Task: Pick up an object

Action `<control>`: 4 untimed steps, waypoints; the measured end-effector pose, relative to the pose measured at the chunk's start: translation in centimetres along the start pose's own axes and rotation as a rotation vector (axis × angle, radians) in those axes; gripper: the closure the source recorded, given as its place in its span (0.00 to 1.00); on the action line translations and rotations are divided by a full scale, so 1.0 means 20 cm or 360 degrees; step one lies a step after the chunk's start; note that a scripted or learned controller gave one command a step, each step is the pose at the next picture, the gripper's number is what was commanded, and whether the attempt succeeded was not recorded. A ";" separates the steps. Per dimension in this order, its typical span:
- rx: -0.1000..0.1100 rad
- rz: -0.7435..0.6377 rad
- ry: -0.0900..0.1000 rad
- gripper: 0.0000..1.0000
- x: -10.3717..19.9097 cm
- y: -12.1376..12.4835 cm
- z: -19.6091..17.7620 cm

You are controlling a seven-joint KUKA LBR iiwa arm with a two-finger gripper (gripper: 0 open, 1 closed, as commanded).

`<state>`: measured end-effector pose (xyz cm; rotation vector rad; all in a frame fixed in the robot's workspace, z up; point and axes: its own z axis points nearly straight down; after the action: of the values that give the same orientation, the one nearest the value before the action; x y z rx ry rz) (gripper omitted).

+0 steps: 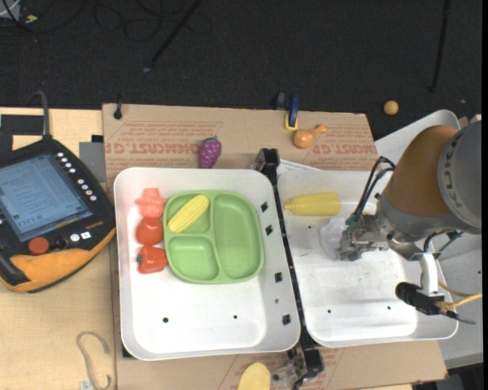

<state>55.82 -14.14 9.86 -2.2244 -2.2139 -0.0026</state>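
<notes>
Arm (427, 185) bent low, gripper (350, 246) (right bin (366, 323))

The grey arm (464, 185) is reaching in from the right, its orange band (419, 177) sitting above the wrist. The wrist is angling down and leftward, and the pincer (350, 246) is hanging low at its left end.
</notes>
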 end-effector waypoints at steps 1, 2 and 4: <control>-0.0005 -0.0006 -0.0006 1.00 -0.01 0.01 -0.31; -0.0004 -0.0007 -0.0005 1.00 0.01 -0.02 -0.55; 0.0006 -0.0010 -0.0002 1.00 0.21 -0.09 -0.61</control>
<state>53.97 -9.97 22.07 -2.2163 -2.2196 0.0024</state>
